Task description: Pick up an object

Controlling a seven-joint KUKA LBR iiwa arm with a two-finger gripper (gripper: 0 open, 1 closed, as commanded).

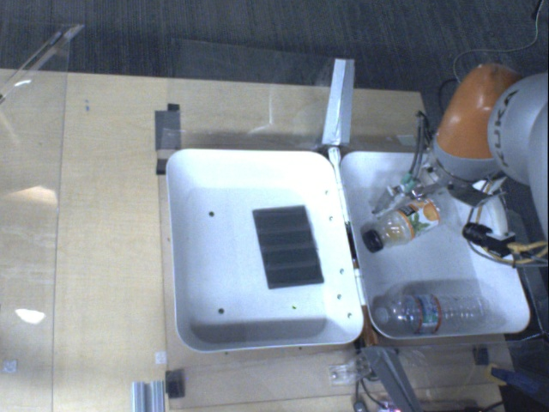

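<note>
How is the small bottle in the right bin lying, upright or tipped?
Tipped: the small bottle lies on its side in the right bin, dark cap toward the left bin.

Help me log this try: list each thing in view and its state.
Small bottle: lying on its side in the right bin, black cap on.
Clear bottle: lying on its side near that bin's front wall.
Black ridged block: flat in the left bin.
Tool: above the small bottle.

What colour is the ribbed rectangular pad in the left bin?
Dark grey, nearly black: the ribbed pad shows clearly in the camera view.
</note>
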